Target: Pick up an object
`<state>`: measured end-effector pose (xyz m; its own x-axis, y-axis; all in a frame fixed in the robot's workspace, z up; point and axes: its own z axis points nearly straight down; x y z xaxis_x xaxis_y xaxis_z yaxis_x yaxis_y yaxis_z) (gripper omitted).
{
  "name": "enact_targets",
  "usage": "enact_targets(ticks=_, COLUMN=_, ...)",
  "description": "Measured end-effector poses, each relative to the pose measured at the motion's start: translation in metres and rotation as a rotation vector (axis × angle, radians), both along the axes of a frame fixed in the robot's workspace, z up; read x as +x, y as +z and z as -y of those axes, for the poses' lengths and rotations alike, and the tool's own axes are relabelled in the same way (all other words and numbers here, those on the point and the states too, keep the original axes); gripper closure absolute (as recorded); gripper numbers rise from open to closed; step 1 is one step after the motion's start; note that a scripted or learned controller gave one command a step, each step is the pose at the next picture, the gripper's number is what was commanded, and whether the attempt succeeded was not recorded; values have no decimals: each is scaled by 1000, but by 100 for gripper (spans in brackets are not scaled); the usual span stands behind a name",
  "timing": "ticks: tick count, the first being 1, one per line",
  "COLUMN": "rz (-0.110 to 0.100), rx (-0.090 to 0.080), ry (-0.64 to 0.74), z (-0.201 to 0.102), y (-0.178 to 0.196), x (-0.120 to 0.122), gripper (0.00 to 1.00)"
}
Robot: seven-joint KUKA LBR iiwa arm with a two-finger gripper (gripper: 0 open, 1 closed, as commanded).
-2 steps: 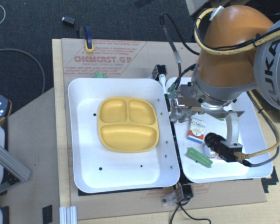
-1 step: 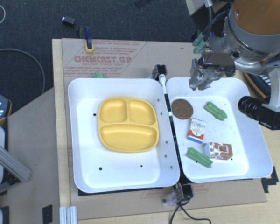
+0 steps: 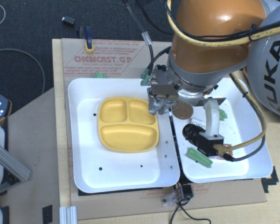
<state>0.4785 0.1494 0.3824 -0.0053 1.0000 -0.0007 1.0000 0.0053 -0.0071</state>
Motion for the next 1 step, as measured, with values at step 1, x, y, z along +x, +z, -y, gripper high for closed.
enact_targets(ticks=1, rz=-2, rx=-2, ry=-12, z=60, y=-72, x=0, gripper=100)
